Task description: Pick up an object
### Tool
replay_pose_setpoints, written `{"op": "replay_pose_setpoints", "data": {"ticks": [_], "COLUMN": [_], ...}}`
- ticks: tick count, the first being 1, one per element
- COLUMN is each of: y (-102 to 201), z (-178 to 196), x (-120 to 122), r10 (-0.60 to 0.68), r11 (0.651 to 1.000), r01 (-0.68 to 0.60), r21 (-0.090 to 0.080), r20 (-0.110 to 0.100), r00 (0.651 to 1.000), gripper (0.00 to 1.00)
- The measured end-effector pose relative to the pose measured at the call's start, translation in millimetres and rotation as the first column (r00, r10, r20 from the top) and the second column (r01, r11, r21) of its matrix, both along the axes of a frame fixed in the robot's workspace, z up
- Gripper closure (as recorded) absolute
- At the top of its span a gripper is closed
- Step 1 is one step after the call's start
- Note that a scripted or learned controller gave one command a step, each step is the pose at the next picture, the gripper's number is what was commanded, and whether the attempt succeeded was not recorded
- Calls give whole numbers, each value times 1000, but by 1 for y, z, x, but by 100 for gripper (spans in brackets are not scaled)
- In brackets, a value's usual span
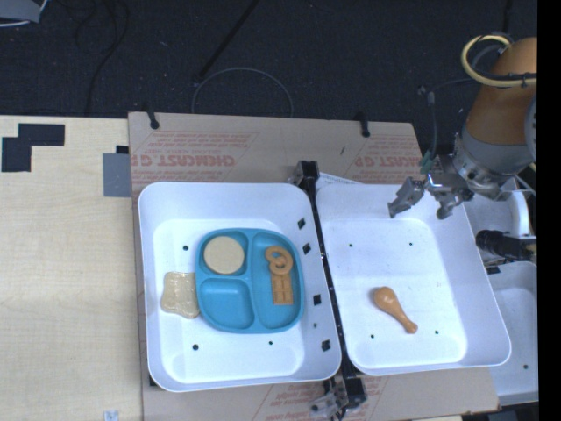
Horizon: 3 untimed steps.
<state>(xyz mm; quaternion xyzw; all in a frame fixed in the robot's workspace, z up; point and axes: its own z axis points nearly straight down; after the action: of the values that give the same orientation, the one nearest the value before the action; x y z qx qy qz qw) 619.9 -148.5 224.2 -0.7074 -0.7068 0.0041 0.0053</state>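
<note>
A small tan drumstick-shaped toy point(394, 308) lies in the right bin point(473, 323), near its middle front. My gripper point(426, 200) hangs over that bin's back edge, well above and behind the drumstick, with its two fingers spread open and nothing between them. In the left bin point(166, 217) sits a blue divided tray point(235, 310) holding a round beige disc point(223, 254) and an orange key-shaped piece point(280, 274). A pale beige bread-like piece point(181, 294) lies just left of the tray.
The two bins meet at a black-clipped divider point(321, 270). Cardboard point(263, 152) lies under and behind them. A wooden bench top point(61, 261) spreads to the left. Cables point(491, 55) loop above the arm at the upper right.
</note>
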Motion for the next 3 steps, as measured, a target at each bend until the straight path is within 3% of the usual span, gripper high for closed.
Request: {"op": "replay_pose_setpoints", "data": {"ticks": [1,3], "y": [0,10], "z": [7,-96], "x": [3,10], "r10": [1,5], "r11": [1000,1000], "r01": [-1,-5], "r21": [-2,0], "r20": [12,5], "r00": [1000,1000], "gripper": [0,0]}}
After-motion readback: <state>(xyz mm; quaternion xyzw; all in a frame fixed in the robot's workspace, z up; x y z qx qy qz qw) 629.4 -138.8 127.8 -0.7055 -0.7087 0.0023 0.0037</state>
